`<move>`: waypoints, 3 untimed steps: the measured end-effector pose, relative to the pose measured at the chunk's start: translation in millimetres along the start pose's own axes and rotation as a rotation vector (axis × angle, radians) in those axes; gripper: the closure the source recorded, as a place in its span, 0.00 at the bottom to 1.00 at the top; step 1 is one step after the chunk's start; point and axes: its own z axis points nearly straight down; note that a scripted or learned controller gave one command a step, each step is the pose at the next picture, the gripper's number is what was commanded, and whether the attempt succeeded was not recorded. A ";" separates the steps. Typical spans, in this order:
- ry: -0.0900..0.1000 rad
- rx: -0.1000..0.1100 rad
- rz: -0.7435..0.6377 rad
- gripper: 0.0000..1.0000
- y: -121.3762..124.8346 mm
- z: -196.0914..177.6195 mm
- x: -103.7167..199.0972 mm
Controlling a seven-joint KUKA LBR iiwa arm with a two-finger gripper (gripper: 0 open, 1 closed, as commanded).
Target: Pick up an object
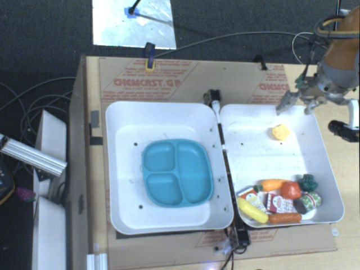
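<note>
My end effector [296, 103] hangs spread wide and holding nothing over the right bin [329, 167], near a small yellow lump [280, 132], maybe toy food.

A brown cardboard sheet [169, 77] printed with red lettering covers the bench top, set on dark carpet [39, 32]. At 12 o'clock a shiny reflective panel [134, 16] lies on the floor. Black cables [22, 103] trail at 9 o'clock, near a white frame [48, 151].
</note>
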 end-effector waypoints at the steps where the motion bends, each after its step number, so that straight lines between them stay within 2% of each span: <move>1: 0.000 0.000 0.000 0.00 0.0 0.0 0.0; 3: 0.000 0.000 0.000 0.00 0.0 0.0 0.0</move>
